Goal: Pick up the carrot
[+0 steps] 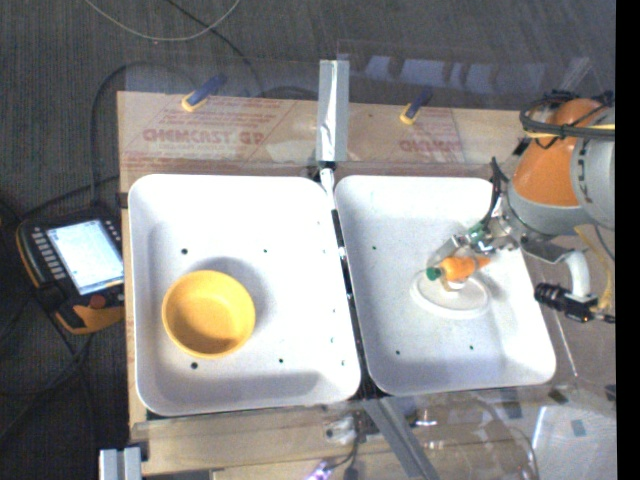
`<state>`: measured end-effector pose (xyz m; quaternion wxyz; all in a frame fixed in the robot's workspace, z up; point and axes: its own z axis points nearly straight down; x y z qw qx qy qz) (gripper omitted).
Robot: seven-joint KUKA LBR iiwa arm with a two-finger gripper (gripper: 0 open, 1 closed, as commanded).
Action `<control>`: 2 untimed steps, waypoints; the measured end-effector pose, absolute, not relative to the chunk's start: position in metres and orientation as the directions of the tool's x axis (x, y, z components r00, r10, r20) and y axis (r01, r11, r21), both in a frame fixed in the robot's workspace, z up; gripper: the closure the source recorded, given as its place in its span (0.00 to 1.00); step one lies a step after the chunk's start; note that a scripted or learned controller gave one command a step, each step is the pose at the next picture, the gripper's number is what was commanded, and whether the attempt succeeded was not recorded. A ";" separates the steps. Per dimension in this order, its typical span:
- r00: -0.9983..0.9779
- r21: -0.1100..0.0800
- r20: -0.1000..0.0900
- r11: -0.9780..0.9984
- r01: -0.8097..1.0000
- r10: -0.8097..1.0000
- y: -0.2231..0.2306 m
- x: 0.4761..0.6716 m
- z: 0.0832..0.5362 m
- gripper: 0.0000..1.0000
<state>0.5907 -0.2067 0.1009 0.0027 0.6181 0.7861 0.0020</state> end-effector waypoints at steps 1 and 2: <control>-0.372 0.025 -0.022 0.373 0.928 0.928 -0.193 0.553 0.099 0.00; -0.048 0.033 -0.011 0.049 0.998 0.999 -0.183 0.519 0.099 0.00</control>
